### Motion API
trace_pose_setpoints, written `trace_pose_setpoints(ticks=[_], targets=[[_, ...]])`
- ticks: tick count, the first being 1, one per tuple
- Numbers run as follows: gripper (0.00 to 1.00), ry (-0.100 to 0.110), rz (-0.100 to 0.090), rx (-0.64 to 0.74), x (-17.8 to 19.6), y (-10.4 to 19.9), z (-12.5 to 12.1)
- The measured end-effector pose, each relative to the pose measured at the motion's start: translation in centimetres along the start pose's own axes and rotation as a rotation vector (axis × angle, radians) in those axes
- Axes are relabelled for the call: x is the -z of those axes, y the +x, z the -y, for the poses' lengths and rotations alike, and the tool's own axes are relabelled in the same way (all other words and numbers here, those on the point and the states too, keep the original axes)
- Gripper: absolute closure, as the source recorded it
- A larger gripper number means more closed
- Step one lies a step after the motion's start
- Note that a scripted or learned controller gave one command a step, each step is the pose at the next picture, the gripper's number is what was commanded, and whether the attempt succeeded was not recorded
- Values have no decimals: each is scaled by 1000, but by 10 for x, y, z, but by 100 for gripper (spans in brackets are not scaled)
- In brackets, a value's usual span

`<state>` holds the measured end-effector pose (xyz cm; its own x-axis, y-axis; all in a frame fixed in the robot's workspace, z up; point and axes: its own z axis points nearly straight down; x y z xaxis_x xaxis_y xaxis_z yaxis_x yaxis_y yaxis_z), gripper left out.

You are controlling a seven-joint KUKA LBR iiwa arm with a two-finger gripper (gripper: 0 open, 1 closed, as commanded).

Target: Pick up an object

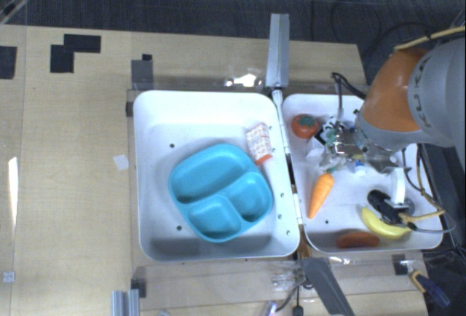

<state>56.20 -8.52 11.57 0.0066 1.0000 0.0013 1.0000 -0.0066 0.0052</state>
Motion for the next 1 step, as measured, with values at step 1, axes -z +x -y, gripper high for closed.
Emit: trace_pose_setpoints(ticks=[1], targets=[[100, 4, 0, 190, 74, 33, 74]])
